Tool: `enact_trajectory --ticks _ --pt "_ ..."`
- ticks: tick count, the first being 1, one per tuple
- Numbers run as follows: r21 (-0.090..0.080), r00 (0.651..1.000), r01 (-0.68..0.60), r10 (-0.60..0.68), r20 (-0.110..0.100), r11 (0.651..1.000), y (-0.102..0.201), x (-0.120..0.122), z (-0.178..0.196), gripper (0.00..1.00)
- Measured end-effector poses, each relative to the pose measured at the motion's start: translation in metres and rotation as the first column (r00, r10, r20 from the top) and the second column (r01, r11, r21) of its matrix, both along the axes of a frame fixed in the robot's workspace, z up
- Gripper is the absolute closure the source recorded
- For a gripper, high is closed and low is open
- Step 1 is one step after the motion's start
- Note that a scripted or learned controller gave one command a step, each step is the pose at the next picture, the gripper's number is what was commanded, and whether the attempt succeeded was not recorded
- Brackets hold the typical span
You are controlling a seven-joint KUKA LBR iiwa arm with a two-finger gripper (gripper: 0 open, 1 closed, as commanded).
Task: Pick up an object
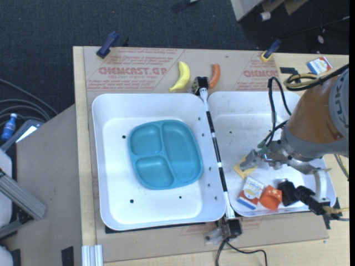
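1. At the far left, the left shallow white bin holds a teal plastic plate with three compartments. It lies flat in the middle of the bin, well apart from my tool.
2. On the desk, beyond the bins and near the seam between them, lie a yellow plastic banana and an orange curved toy. Both are outside the bins, so I judge them poor choices.
3. In the right shallow white bin, a yellow flat piece lies on the floor by the bin's left wall. It is just beside my tool, on its left and slightly nearer the camera. Part of it is hidden, so I cannot say whether we touch.
4. A small white carton with red and blue print lies toward the near rim, its long axis slanting from far right to near left.
5. My tool hangs low over the near-left part of this bin. I cannot tell whether it is released or clenched, and I see nothing grasped in it.
6. An orange-red block sits against the carton's right side. I judge the yellow piece the closest target; the carton and block call for a short shift toward the near rim.
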State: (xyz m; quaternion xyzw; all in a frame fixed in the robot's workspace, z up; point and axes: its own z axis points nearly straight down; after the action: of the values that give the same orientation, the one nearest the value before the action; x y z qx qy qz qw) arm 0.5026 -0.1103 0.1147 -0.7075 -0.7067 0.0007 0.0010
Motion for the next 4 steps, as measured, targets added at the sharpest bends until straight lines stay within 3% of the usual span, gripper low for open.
enact_trajectory --ticks 1,2,3,4 --pt "0.001 1.0 -0.001 0.001 0.0 1.0 0.009 -0.011 -0.031 0.0" --pt "0.001 1.0 0.001 -0.001 0.001 1.0 0.009 -0.011 -0.021 1.0" --pt "0.0 1.0 -0.002 0.002 0.003 1.0 0.028 -0.023 0.138 1.0" --pt "0.0 1.0 -0.002 0.002 0.002 1.0 0.028 -0.023 0.138 0.0"
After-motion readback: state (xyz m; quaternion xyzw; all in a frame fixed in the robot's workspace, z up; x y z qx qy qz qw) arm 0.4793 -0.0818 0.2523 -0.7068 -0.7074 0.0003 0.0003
